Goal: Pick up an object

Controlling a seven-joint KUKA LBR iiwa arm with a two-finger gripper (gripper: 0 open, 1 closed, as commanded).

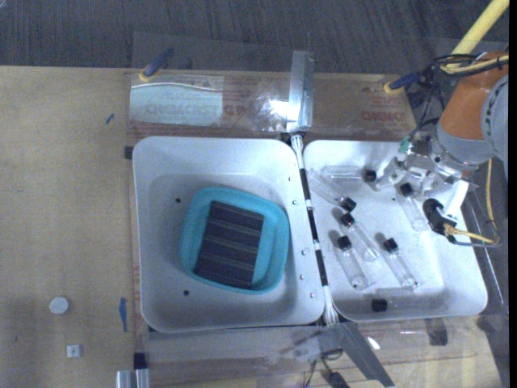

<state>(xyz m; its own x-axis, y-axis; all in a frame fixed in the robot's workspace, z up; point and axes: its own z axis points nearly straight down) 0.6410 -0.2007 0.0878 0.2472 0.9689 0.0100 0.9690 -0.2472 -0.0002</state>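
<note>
Several clear vials with black caps lie scattered in the right bin (460, 293): one (350, 261) near the middle, one (398, 261) to its right, and a clear tube (335, 173) near the far wall. A loose black cap (378, 304) rests by the front wall. My gripper (406, 175) hangs low over the far right part of this bin, below the orange band (467, 111), close to the vial ends at the back. Nothing is visibly held in it. A teal dish (275, 221) holding a dark ribbed block (232, 243) sits in the left bin (153, 217).
A metal divider (300, 95) stands upright behind the gap between the bins. Cables and a yellow rod (483, 23) run along the far right beside the arm. A plastic sheet (176, 103) lies behind the left bin. Small bits rest on the bench at lower left (58, 305).
</note>
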